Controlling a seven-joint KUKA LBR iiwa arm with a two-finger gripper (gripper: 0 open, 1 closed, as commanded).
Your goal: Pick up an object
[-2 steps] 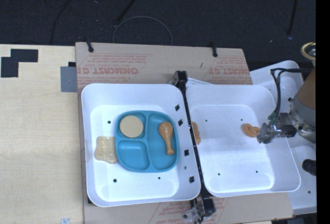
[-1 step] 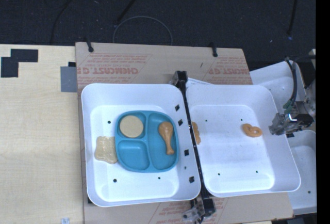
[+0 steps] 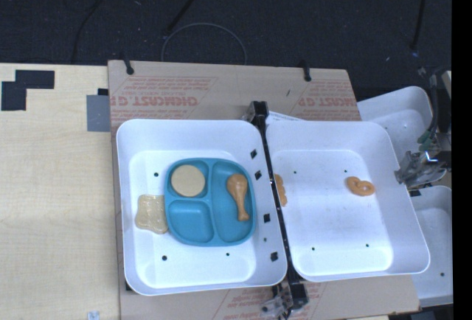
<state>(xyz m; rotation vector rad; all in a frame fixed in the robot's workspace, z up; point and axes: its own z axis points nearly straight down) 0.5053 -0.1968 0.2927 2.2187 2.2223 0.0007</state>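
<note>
The right bin (image 3: 383, 256) holds a small tan pretzel (image 3: 360, 186) near its right wall. An orange-brown piece (image 3: 279, 190) lies against the bin's left wall by the divider. In the left bin (image 3: 147, 267) sits a blue divided tray (image 3: 199, 226) carrying a round beige disc (image 3: 187, 180) and a drumstick (image 3: 239, 195). A pale slice of bread (image 3: 152, 213) lies just left of the tray. My gripper (image 3: 422, 166) hangs at the right bin's right rim, right of the pretzel and apart from it, with nothing seen in it.
A black clip strip (image 3: 269, 193) runs between the two bins. Both bins rest on a cardboard sheet (image 3: 221, 94) on the pale wooden bench (image 3: 51, 200). White moulded shapes (image 3: 398, 108) lie beyond the right bin.
</note>
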